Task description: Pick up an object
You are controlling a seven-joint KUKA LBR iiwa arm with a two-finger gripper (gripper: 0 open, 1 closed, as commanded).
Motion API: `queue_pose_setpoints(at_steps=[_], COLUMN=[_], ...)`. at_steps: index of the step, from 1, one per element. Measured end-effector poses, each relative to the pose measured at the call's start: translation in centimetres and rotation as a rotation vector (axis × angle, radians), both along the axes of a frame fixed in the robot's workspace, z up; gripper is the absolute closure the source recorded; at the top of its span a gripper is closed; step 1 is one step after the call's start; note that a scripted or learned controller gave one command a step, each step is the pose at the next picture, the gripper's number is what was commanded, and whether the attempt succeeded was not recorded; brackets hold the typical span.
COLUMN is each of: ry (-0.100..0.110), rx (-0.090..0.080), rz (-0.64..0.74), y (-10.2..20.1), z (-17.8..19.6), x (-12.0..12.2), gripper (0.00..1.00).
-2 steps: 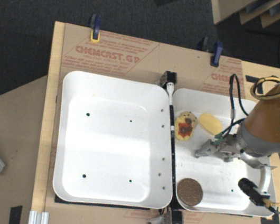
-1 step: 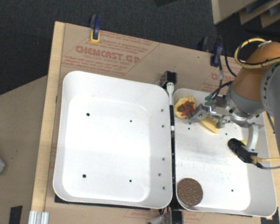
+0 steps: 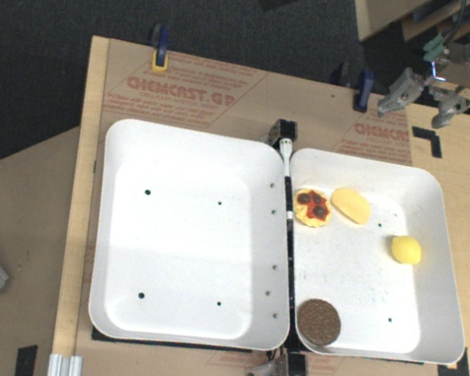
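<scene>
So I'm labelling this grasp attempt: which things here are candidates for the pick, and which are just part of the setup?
Part of the job:
gripper, open, above the far edge of the bench
yellow oblong piece
yellow ball
round brown cookie
small red-topped pastry
right bin holding all four

Just setup:
left bin
two blue clamps
cardboard sheet

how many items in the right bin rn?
4. Small pizza-like disc at the left wall, yellow oblong piece just right of it, yellow ball toward the right side, brown round cookie in the near-left corner. None look hidden.
</scene>
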State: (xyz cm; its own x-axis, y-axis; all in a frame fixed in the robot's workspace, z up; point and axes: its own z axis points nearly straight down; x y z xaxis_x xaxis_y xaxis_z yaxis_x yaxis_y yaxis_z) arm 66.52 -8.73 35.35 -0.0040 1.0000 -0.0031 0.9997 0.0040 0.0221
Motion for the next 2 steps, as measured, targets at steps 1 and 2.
queue_pose_setpoints(at_steps=[1,2], ry=[0.016,0.028], rx=[-0.005,0.006], rz=[-0.014,-0.001], y=[-14.6,-9.9], z=[-0.5,-8.0], x=[0.0,0.1], gripper=[0.0,0.0])
